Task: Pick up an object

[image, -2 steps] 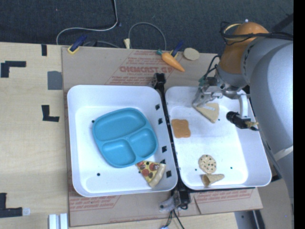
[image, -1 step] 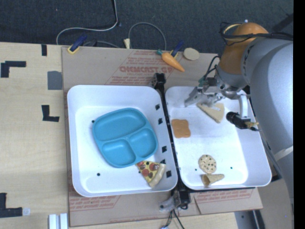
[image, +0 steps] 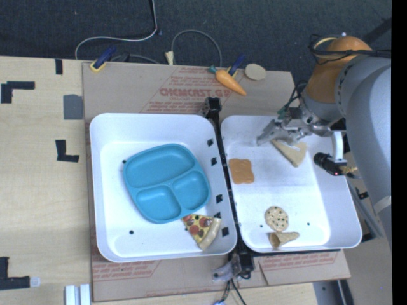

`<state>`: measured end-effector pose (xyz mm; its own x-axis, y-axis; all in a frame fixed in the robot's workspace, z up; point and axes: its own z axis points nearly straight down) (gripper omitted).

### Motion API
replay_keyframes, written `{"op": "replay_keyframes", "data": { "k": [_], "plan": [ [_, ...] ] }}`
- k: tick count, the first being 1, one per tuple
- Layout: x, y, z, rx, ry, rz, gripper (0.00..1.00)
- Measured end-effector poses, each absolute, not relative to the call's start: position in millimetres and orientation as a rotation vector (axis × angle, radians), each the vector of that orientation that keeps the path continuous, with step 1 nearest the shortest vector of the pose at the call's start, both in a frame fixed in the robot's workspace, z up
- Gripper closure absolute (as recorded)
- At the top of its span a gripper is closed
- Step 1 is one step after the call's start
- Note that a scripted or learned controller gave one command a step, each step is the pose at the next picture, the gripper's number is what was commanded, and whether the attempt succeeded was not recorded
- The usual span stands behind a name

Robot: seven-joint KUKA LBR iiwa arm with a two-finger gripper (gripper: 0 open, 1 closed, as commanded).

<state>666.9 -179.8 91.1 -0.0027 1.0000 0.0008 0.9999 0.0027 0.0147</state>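
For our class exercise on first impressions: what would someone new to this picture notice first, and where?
Most striking is the blue tray in the left bin, with a pizza slice at its lower right corner. Next comes the grey arm with its orange band, reaching in from the right, its gripper right at a pale wedge in the right bin. A carrot lies on the cardboard behind the bins.
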Motion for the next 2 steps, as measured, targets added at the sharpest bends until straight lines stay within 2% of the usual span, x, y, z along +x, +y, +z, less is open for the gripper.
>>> {"op": "replay_keyframes", "data": {
  "k": [1,2],
  "plan": [
    [640.2,-210.6,92.6,2.207,2.215,0.019,0.0],
    [673.6,-177.6,92.5,2.204,2.213,0.007,0.0]
  ]
}}
